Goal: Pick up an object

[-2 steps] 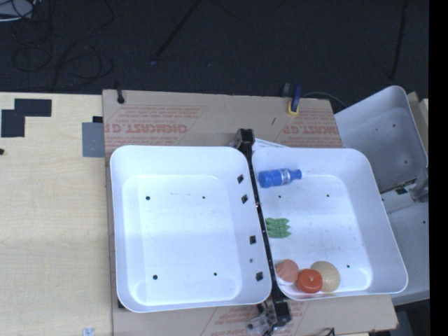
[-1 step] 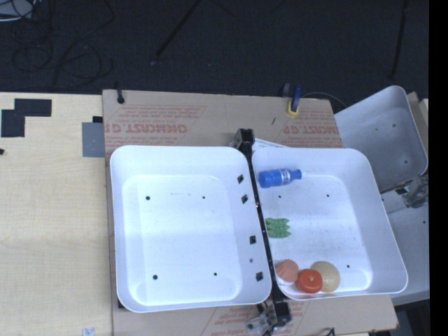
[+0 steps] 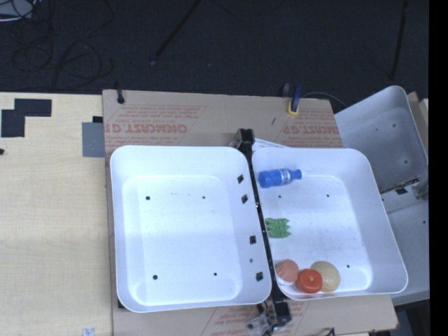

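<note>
The right bin (image 3: pixel 364 187) holds several small objects. A blue bottle (image 3: pixel 279 177) lies on its side near the bin's back left corner. A small green piece (image 3: pixel 278 227) rests by the left wall, about halfway down. At the front left corner sit a pink round piece (image 3: pixel 287 270), a red round piece (image 3: pixel 309 281) and a tan round piece (image 3: pixel 327 275), touching each other.
The left bin (image 3: pixel 133 208) stands beside the right one, joined by black clips (image 3: pixel 253 215) along the shared edge. Both rest on a cardboard sheet (image 3: pixel 175 121). A grey metal plate (image 3: pixel 388 135) leans at the right. A yellow-blue clamp (image 3: pixel 294 100) stands behind.
</note>
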You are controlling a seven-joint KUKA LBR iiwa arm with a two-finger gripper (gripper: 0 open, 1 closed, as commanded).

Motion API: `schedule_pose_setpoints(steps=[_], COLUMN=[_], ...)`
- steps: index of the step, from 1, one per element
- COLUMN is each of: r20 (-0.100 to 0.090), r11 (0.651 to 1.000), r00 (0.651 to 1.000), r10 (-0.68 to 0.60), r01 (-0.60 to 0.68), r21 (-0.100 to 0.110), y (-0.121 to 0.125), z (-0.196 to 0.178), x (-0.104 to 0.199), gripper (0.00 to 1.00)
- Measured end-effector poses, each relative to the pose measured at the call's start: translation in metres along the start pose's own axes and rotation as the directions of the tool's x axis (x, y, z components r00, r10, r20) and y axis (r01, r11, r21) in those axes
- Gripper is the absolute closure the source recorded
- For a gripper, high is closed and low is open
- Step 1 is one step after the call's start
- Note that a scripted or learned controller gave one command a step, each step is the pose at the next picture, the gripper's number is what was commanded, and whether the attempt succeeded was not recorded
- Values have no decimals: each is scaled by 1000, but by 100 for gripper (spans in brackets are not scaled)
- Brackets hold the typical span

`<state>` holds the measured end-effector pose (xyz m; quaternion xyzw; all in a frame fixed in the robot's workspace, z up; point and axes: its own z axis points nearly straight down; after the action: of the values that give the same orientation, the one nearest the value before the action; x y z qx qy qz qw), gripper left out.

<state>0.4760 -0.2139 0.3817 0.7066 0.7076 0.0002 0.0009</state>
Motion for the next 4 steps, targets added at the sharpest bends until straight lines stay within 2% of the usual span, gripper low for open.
schedule_pose_setpoints(steps=[1, 2, 3, 4], r20=[-2, -1, 0, -2], r11=[1000, 1000, 1000, 1000], r00=[1000, 1000, 1000, 1000], r10=[2, 2, 0, -2], r01=[-2, -2, 0, 2], r21=[5, 4, 0, 6], y=[0, 0, 0, 18], z=[24, 30, -2, 22], x=[1, 1, 0, 1], gripper=[100, 100, 100, 100])
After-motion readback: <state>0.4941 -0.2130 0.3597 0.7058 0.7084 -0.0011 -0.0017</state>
